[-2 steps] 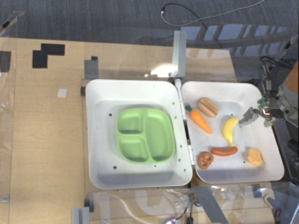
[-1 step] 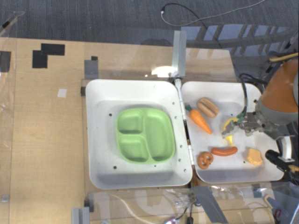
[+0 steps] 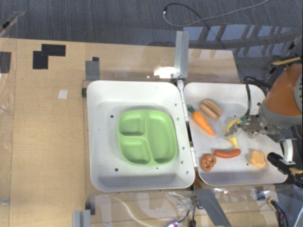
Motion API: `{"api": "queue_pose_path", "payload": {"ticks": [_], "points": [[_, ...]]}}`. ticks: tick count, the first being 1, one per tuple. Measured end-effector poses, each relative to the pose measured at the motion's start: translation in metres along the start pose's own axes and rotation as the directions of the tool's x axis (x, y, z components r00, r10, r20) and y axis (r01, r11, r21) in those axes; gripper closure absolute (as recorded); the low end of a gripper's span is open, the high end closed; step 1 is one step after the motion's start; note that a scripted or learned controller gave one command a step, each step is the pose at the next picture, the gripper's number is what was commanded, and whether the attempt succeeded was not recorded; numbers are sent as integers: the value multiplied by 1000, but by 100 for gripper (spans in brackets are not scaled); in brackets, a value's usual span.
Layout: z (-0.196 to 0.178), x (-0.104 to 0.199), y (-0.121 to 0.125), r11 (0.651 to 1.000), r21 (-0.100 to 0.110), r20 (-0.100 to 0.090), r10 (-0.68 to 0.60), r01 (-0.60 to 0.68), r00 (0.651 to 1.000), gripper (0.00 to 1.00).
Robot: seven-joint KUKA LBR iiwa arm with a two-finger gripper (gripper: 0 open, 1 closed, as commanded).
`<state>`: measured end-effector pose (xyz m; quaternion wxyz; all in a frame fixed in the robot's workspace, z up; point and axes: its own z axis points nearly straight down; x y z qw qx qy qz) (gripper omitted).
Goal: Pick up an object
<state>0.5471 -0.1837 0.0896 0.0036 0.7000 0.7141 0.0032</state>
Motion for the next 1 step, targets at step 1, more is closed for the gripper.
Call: {"api": "queue_pose_path", "payload": {"ticks": [1], "points": [[-12, 2, 3, 1000, -8, -1, -1, 1, 1000, 100]]}}
